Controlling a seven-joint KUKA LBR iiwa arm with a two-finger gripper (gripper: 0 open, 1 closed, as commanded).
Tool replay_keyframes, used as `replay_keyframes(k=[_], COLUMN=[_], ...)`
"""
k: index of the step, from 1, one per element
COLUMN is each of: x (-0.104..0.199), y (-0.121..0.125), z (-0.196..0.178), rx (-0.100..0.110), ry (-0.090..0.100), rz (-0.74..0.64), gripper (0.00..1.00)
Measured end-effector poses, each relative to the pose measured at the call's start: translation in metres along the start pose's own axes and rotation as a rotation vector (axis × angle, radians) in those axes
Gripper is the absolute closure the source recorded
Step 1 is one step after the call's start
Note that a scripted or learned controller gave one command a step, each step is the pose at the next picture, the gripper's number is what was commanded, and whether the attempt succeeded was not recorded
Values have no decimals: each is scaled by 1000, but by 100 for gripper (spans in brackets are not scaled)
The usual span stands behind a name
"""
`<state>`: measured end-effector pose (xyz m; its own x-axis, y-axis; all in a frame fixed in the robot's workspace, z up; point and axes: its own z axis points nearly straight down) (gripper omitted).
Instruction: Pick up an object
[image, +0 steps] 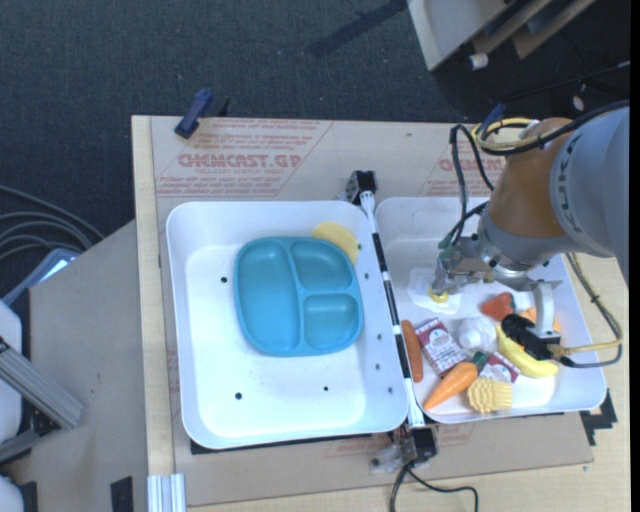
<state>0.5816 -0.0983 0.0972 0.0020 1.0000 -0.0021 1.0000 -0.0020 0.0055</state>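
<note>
right bin (415, 240) on bench: gripper (452, 283) hung over small yellow piece (440, 295), jaw state untellable. piece judged light, slick plastic; pinch mid-body.

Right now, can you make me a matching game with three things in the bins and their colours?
Things:
1. divided plate
2. toy carrot
3. toy corn

Colours:
A. orange
B. yellow
C. blue

Pairs: 1-C, 2-A, 3-B.
</note>
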Motion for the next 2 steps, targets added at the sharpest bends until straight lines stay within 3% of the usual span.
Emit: replay_keyframes(k=[1,2], x=[1,1], y=[-1,-1], z=[2,-8], rx=[4,3], ry=[1,1], rz=[0,1], gripper=[0,100])
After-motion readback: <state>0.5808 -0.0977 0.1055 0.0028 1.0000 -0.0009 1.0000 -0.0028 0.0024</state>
